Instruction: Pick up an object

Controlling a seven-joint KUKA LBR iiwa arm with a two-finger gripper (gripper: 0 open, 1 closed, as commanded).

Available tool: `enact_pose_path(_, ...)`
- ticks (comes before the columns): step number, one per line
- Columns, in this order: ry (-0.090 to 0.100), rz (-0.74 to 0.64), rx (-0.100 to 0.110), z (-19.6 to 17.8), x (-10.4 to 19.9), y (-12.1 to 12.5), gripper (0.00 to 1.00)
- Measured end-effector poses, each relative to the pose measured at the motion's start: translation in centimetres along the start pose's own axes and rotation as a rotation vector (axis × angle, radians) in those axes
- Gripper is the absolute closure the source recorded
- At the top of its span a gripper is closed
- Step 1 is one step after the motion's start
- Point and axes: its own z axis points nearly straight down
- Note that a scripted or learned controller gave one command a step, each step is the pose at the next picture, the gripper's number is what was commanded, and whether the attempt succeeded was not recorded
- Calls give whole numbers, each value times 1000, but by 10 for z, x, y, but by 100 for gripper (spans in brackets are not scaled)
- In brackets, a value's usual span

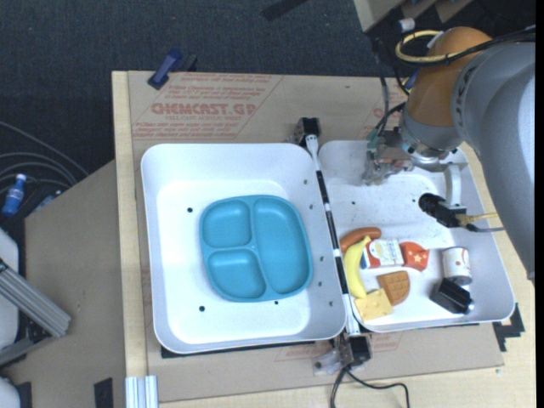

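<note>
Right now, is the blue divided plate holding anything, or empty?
Empty. The blue divided plate lies flat in the left bin, and all three compartments show bare blue. The toy food sits in the right bin.

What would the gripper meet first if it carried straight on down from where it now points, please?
Probably bare floor of the right bin: the gripper points down at its far end, apart from the banana and other items nearer the camera. Depth is uncertain.

The robot's thick, rounded grey arm (506, 100) carries a glossy orange band (435, 92) above its wrist. Thin cables run along that band, and a small dark metal gripper (378, 170) sits at its seven o'clock end.
</note>
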Motion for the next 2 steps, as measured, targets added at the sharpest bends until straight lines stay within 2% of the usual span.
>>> enact_pose_path(1, 0, 0, 1, 0, 0, 0, 0)
enact_pose_path(2, 3, 2, 6, 11, 1, -71, 0)
